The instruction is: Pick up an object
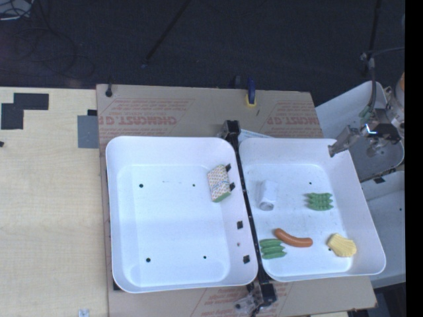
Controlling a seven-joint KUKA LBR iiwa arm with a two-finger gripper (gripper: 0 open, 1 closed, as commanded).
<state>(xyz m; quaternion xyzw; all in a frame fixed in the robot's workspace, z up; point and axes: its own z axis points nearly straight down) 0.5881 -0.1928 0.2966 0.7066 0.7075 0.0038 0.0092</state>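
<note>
we see jaws (338, 145) at 2 o'clock off right bin (370, 243) | jaw state: can't tell | sausage (293, 238) at 5 | sponge (219, 182) in left bin (119, 243)

The light was even and fairly bright over the bench, falling from above, so both bins (132, 152) glowed near-white with detail washed out along their rims. Shadows were soft and short; a faint grey shade pooled along the left bin's near wall. Beyond the bench the floor (198, 32) sank almost to black, its cables barely readable. The whole picture was soft and a little grainy, and the arm (377, 134) at the right looked blurred and bluish.
</note>
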